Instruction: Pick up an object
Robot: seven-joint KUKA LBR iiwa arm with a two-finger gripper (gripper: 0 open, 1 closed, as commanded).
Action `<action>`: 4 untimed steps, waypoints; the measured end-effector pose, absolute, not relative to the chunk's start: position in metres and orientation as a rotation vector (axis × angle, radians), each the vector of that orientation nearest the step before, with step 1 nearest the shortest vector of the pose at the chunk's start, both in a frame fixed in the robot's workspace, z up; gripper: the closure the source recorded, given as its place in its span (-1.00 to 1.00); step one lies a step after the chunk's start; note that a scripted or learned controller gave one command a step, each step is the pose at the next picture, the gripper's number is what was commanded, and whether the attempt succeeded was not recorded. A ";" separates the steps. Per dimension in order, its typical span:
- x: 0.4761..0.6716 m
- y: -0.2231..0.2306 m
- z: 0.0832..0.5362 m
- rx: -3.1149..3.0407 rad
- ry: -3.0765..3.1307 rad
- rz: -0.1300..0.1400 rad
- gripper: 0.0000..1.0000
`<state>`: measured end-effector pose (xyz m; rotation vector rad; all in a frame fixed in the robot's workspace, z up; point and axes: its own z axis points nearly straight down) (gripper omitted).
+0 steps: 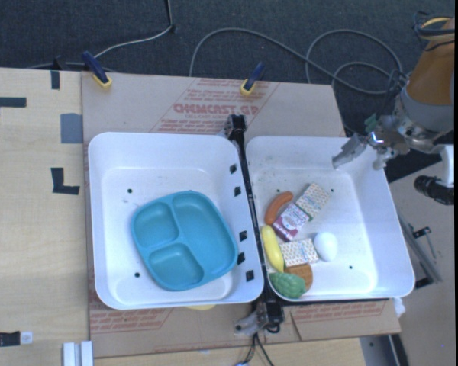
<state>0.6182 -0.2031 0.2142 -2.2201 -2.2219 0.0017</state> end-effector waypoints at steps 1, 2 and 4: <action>0.640 -0.144 0.107 -2.216 -2.220 0.004 -1.00; 0.603 -0.102 0.086 -2.221 -2.224 0.000 -1.00; 0.666 -0.109 0.085 -2.221 -2.226 -0.001 -1.00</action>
